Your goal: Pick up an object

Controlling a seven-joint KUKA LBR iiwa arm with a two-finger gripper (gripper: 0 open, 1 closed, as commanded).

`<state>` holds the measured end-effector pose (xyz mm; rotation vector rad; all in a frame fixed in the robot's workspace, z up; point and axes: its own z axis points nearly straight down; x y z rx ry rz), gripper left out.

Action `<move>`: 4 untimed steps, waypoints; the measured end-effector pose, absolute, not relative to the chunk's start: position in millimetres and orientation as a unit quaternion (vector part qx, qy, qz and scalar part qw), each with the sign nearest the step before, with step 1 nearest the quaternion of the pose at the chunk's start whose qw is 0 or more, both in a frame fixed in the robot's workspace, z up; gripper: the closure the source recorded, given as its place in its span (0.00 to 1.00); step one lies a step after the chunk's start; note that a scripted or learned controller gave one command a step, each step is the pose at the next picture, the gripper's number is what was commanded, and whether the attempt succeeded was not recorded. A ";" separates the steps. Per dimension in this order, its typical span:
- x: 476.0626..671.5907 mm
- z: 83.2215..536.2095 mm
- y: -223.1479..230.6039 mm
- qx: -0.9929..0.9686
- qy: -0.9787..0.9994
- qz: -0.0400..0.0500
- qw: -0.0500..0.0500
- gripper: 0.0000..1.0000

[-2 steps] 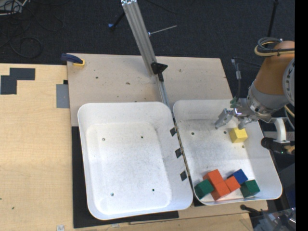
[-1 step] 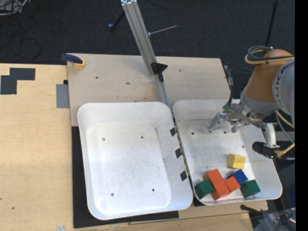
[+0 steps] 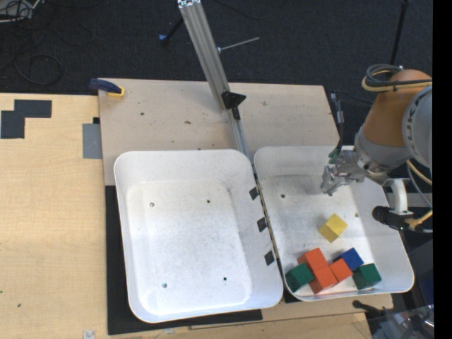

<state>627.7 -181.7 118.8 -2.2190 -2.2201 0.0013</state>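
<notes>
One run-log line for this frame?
pincer over right bin, nothing held | yellow block alone below it | other blocks clustered at bin's near corner

bins (image 3: 141,189): white plastic, smooth, finely speckled. surface (image 3: 49,210): pale wood-look board, matt. blocks (image 3: 332,227): matt, solid-coloured. rail (image 3: 206,48): ribbed bare metal. floor (image 3: 296,34): dark, carpet-like. pincer (image 3: 333,182): dull grey metal.
</notes>
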 end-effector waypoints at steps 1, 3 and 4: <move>631.3 166.0 -174.2 -0.706 -0.708 -0.001 -0.001 1.00; 619.8 266.0 -187.5 -0.707 -0.707 -0.001 -0.002 1.00; 614.0 259.1 -141.7 -0.706 -0.708 0.001 0.002 1.00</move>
